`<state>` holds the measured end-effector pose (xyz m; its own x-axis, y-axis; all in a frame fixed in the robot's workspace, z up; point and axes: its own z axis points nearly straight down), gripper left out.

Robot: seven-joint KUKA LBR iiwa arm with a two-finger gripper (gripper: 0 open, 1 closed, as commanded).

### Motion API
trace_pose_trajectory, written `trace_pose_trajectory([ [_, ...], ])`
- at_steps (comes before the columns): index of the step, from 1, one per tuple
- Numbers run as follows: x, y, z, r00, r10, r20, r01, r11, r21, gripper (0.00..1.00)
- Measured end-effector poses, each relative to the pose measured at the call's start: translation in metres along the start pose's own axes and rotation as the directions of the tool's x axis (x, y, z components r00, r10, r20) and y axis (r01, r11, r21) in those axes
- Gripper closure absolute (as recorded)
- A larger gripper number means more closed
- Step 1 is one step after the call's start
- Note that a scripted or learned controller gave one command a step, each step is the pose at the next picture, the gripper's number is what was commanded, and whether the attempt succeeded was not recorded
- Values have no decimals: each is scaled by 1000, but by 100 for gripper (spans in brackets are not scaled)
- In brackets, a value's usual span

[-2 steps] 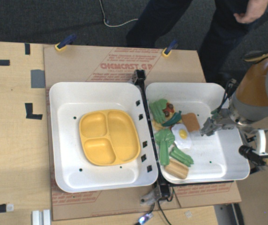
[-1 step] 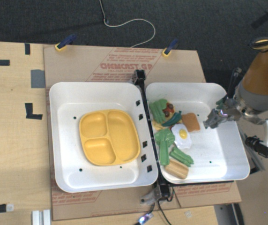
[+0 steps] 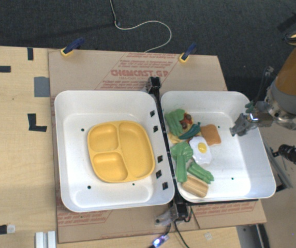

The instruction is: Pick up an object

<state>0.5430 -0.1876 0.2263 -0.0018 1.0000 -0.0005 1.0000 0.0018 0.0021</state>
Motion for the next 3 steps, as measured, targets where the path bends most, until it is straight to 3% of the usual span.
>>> trace_pose_trajectory([
  [3,157,38,12,1000,-2,-1,2,1000,4,100],
])
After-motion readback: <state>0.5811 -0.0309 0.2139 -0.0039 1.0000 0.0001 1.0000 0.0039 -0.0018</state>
